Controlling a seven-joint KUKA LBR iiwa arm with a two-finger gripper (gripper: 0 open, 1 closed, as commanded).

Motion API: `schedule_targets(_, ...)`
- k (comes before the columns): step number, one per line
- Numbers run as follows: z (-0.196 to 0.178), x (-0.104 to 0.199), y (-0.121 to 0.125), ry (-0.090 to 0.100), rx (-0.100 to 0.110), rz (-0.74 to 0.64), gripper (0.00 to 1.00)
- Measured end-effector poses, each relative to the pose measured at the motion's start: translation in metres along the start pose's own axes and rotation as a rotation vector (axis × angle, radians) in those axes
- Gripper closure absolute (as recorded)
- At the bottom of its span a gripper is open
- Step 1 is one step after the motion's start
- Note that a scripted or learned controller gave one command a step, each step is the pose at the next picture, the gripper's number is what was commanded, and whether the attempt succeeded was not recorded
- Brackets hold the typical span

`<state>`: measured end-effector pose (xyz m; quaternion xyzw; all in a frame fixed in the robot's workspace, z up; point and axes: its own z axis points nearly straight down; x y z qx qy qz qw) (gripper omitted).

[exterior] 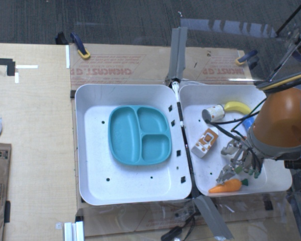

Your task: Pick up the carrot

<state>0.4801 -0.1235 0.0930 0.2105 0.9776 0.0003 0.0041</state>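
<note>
The orange carrot (226, 186) with a green tip lies on its side at the near edge of the right bin (278, 182). My gripper (231, 165) hangs just above and behind it, pointing down and to the left. It is open with nothing between its fingers, and its lower fingertip is close to the carrot's top side. The arm's orange band (283, 119) covers the bin's right part.
In the right bin a yellow banana (238, 106), a white cylinder (213, 113) and a small brown-and-white box (205, 142) lie behind and left of the gripper. The left bin (90, 149) holds a teal divided plate (139, 134). A ridge separates the bins.
</note>
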Motion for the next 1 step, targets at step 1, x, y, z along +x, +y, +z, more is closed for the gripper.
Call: schedule_targets(1,-0.0080,-0.0003,0.0001,0.002,-0.001,0.003,1.00)
